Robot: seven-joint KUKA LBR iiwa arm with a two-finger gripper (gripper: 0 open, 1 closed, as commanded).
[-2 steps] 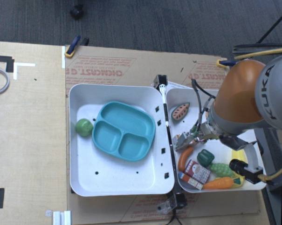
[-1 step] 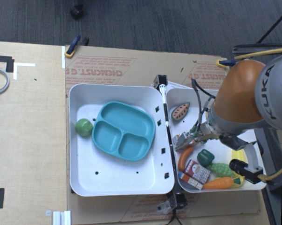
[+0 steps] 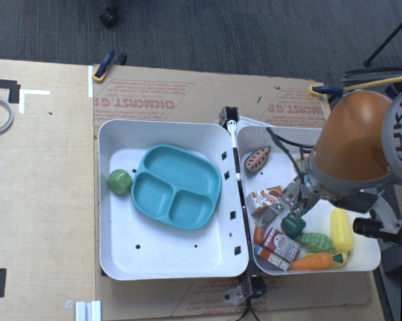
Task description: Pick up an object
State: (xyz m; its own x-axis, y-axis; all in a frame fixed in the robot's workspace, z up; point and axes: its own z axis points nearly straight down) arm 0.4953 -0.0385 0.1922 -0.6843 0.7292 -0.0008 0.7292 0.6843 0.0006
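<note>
I take the dark green toy in the right bin as the likely target; it sits just under the gripper, touching or nearly touching the tips. I cannot tell how wide the jaws stand or whether anything is between them, since the wrist and orange band cover much of that spot.

Crowded close around it I count one bumpy light green vegetable, one orange carrot, one yellow corn-like piece, one small red and white carton and one printed packet. These hem the green toy in on its near side and both flanks. One brown leaf-shaped piece lies apart at the bin's far left corner.

The left bin holds one teal three-compartment tray and one green ball just beside the tray's left edge. Two bins in all, side by side, touching along the middle.
</note>
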